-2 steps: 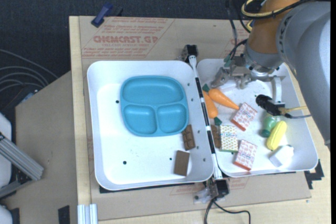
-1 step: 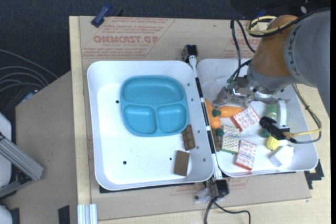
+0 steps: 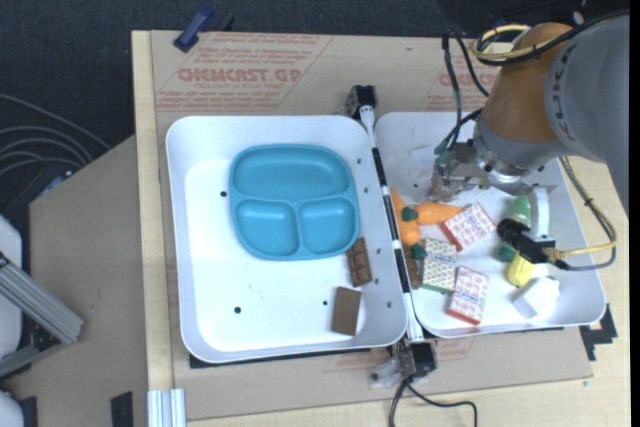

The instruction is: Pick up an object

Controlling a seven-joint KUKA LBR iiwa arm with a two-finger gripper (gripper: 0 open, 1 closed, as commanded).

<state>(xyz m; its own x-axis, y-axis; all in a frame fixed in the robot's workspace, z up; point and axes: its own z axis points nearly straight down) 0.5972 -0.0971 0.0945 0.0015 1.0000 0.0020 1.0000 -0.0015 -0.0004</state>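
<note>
The orange carrot (image 3: 436, 213) lies just below our claw (image 3: 452, 177), long axis running left-right; we cannot tell the claw's opening.

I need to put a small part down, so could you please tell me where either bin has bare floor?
The left white bin has bare floor left of and below the blue three-compartment plastic tray, up to two brown blocks. The right white bin is crowded: an orange toy carrot, red-patterned cards and the gripper.
</note>
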